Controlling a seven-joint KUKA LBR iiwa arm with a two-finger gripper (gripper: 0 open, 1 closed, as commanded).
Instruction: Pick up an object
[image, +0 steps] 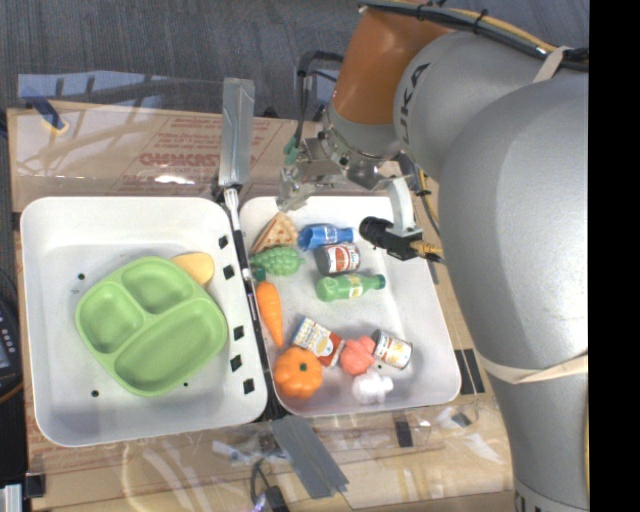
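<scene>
The right bin (430, 310) holds several toy foods. A tan sandwich wedge (275, 235) lies at its far left corner, with a blue can (325, 237), a red-labelled can (338, 259) and a green bottle (350, 287) beside it. A bumpy green vegetable (275, 263), a carrot (270, 310) and an orange pumpkin (299, 373) line the left wall. My gripper (292, 195) hangs over the bin's far left corner, just above the sandwich wedge. Nothing shows in its grasp.
The left bin (50, 260) holds a green divided plate (150, 322) and a yellow-orange piece (195, 267). A printed packet (315, 340), a pink item (357, 355), a small can (392, 350) and a white item (372, 387) crowd the right bin's near end. A metal bar (237, 130) stands behind the divider.
</scene>
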